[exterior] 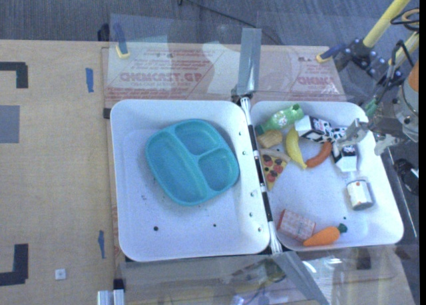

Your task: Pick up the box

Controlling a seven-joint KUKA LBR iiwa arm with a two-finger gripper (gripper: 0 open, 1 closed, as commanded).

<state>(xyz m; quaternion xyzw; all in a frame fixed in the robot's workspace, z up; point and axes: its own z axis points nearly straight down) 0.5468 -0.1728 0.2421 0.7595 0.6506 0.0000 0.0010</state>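
Note:
A flat reddish-pink box (296, 224) lies near the front edge of the right bin (386, 194), beside a toy carrot (322, 236). A small black-and-white carton (347, 157) stands further back near the bin's right side. My gripper (367, 136) hangs over the right bin's far right part, just above and to the right of that carton. Its two grey fingers stand apart, open, with nothing between them. The reddish box is well away from the gripper, toward the front left.
The right bin also holds a green bottle (282, 117), a banana (295, 148), a bread piece (269, 139), a pizza slice (271, 166), a red sausage (319, 156) and a small can (359, 194). A teal divided plate (192, 161) lies in the left bin (133, 230).

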